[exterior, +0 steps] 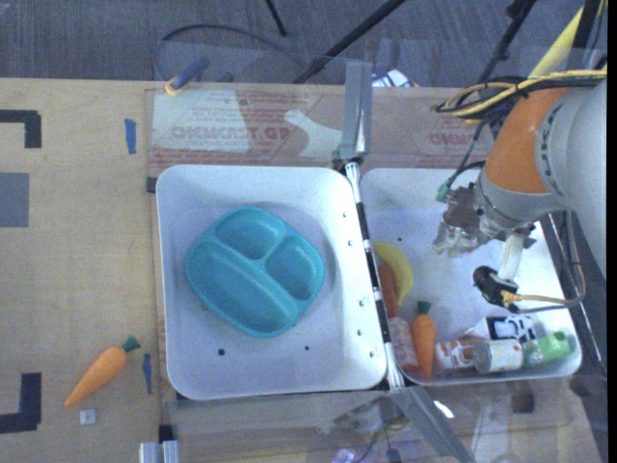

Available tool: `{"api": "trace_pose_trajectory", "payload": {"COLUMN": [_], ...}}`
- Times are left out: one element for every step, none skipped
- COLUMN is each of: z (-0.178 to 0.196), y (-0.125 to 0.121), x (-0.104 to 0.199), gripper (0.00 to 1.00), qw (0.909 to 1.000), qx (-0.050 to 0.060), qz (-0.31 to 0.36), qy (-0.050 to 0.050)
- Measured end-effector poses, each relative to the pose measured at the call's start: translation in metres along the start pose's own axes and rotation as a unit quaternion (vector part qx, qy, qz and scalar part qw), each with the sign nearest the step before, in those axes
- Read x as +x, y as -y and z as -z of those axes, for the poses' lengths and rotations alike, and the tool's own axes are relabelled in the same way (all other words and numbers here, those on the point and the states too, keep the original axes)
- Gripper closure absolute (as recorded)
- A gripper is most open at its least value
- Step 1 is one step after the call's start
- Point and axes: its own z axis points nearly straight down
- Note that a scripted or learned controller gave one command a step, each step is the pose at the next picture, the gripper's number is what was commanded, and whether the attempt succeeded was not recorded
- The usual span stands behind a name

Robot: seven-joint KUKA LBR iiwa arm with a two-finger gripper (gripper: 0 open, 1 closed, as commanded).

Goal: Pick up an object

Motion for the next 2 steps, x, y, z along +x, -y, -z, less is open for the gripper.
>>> {"api": "trace_pose_trajectory", "payload": {"z": [-0.0001,0.0000], "y": [0.0001,0.0001], "x": [0.0002,0.0002], "gripper": [0.00,0.00], "qw": [1.0000,1.0000], "qx": [0.000,0.000], "qz": [0.000,0.000], "qy": [0.000,0.000]}}
